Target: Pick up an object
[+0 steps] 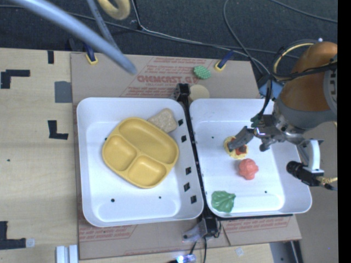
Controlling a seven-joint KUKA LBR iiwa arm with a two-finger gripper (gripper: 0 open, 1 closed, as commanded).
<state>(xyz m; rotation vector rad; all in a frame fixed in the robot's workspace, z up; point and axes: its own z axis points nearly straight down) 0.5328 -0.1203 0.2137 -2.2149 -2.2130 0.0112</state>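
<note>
Yellow-red toy (237, 147) under gripper (248, 139)

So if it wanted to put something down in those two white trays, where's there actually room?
Left bin: bare floor along the front, below the yellow tray. Right bin: bare back-left corner, and some between the green piece and pink piece. It's crowded around the gripper.

We see two white bins side by side. The left bin (93, 163) holds a yellow divided tray (140, 151) with a tan, bread-like piece (164, 120) at its upper edge. In the right bin (274, 199), our gripper (248, 138) hangs over a small yellow-and-red object (237, 147). A red lumpy object (248, 169) lies just below, a green leafy piece (222, 200) near the front wall.
</note>
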